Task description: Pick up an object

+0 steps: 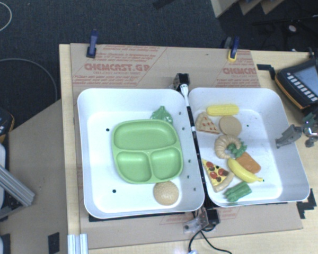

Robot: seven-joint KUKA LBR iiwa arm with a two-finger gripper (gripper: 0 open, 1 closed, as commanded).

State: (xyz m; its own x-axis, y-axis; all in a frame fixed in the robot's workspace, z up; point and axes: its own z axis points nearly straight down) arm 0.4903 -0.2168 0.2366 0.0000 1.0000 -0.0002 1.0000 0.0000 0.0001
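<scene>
Two white bins (90,157) sit on a brown bench (122,67) over dark carpet (37,20); the gripper (292,135), perhaps blurred, is at the right rim.

From my screen both white bins (90,142) look like smooth plastic with a faint sheen. The green divided tray (147,151) reads as matt moulded plastic. The banana (244,171) and the corn cob (222,110) have the slick, glossy look of toy plastic. Under the bins I see a brown printed sheet (116,65), dull like cardboard, on the pale matt table (40,136).
</scene>
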